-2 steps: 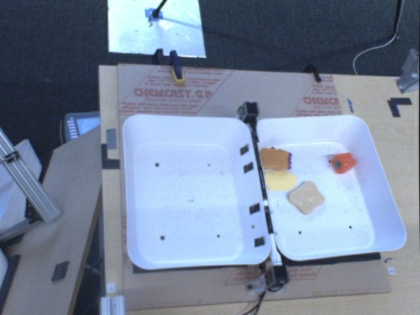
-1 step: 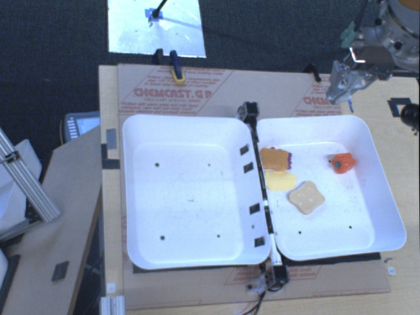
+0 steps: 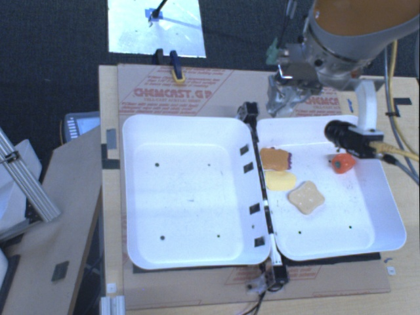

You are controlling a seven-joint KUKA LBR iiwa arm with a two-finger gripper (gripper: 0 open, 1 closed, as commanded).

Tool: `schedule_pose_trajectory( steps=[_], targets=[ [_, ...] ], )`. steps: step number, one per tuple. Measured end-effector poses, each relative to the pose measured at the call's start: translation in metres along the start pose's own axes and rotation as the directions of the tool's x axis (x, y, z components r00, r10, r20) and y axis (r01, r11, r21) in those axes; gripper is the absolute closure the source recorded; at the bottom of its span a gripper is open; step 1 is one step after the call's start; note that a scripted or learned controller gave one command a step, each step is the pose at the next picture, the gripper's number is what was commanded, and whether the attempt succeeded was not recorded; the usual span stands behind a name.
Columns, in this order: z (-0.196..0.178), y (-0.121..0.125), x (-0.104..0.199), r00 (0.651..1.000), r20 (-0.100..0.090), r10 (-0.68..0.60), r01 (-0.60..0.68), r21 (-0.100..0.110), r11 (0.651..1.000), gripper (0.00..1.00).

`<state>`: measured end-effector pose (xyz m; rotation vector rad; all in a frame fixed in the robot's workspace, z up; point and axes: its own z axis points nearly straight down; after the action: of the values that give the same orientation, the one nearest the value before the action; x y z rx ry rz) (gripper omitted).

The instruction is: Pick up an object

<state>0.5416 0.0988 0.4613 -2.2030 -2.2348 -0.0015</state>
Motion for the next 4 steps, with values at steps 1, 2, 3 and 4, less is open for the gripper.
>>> schedule_pose_trajectory(
  steps=[1, 2, 3, 4],
  targets=[
    [0.018, 0.019, 0.062, 1.000, 0.001, 0.004, -0.004, -0.003, 1.000, 1.00],
    [0.186, 0.034, 0.093, 1.000, 0.007, 0.008, -0.008, 0.012, 1.000, 1.00],
    [0.138, 0.004, 0.003, 1.000, 0.005, 0.022, -0.022, -0.005, 1.000, 1.00],
    [0.057, -0.042, -0.025, 1.000, 0.001, 0.016, -0.016, -0.012, 1.000, 1.00]
  ],
)
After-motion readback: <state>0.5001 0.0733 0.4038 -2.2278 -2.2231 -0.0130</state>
